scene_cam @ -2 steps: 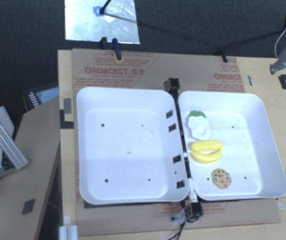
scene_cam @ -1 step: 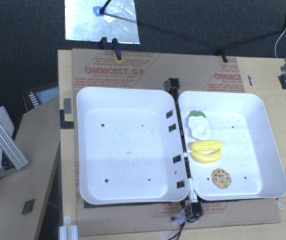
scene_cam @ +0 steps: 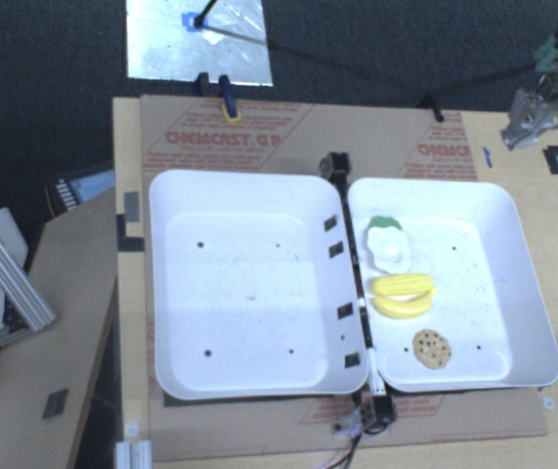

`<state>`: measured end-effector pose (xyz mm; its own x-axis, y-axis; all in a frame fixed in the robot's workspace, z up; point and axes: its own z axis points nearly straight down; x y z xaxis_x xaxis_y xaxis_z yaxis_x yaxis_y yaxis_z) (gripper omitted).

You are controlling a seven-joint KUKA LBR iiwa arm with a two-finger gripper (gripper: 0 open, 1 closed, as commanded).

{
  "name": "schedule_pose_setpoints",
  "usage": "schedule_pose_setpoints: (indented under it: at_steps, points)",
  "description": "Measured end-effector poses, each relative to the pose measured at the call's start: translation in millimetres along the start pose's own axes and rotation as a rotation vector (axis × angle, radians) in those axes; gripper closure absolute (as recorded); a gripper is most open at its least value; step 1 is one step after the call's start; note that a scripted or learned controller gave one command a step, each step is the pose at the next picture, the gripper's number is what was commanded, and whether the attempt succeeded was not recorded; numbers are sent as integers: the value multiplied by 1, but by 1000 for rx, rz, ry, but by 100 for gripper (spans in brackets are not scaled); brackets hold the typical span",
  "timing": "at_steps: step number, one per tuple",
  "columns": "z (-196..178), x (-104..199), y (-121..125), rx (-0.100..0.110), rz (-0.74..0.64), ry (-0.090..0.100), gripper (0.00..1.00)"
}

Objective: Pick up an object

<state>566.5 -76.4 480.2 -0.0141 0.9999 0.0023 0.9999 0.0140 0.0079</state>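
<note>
The right bin (scene_cam: 513,262) holds three small items along its left side. A white piece with a green top (scene_cam: 389,246) lies farthest back. A yellow banana (scene_cam: 403,295) lies just in front of it. A round brown cookie (scene_cam: 432,349) sits nearest the front wall. My gripper (scene_cam: 537,115) hangs at the upper right of the camera view, beyond the right bin's far corner and well away from all three items. Nothing shows in its grasp.
The left bin (scene_cam: 249,291) adjoins the right one along a black clipped seam (scene_cam: 352,281). Both rest on a cardboard sheet (scene_cam: 259,130). A shiny metal plate (scene_cam: 198,25) lies at the back, and an aluminium rail (scene_cam: 5,272) stands at the left.
</note>
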Motion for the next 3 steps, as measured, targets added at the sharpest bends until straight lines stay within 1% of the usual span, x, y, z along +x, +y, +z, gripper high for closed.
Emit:
schedule_pose_setpoints:
  at_steps: [1,2,3]
  points:
    - [6,84,18,5,0,0,100]
    - [-34,185,3,2,-2,2,100]
    - [-43,243,-31,5,2,1,100]
